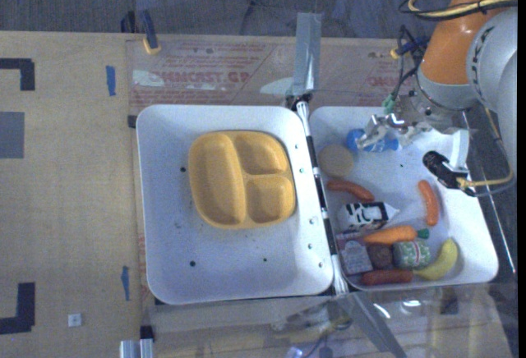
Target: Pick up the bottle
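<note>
While gripper (393, 125) hangs over right bin (477, 254) upper-left area, finger state cannot be told. Blue plastic bottle (367, 140) lies on side just beneath and left of gripper, touching or nearly so. Smooth yellow compartment tray (242, 178) sits in left bin (164, 250). Curved banana (441, 261), tapered carrot (391, 235) lower right.

You are looking down on a tan wooden surface (66, 184) that carries two shallow white bins side by side. The left bin (164, 266) sits near the surface's middle; the right bin (477, 254) touches it and reaches toward the right edge. Blue tape strips (110, 80) and black corner marks (21, 73) lie along the left side.
</note>
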Robot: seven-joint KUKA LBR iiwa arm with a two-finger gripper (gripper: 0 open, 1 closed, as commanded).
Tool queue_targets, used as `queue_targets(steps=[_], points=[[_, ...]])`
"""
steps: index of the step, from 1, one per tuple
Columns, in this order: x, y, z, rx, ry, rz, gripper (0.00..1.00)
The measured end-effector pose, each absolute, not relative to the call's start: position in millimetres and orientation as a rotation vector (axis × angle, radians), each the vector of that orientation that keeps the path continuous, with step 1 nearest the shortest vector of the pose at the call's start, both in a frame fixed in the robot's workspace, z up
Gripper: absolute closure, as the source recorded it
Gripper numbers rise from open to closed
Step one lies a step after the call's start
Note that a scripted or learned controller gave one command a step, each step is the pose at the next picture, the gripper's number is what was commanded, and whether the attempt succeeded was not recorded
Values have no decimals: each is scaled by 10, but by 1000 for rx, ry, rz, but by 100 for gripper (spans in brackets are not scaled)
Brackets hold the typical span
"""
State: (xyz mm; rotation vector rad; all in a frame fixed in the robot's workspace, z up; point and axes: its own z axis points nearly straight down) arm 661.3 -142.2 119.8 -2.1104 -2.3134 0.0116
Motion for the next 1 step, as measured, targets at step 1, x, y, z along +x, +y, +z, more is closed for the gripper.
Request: queue_targets(steps=[1], points=[[6598,-1297,863,-2276,-2119,38,0]])
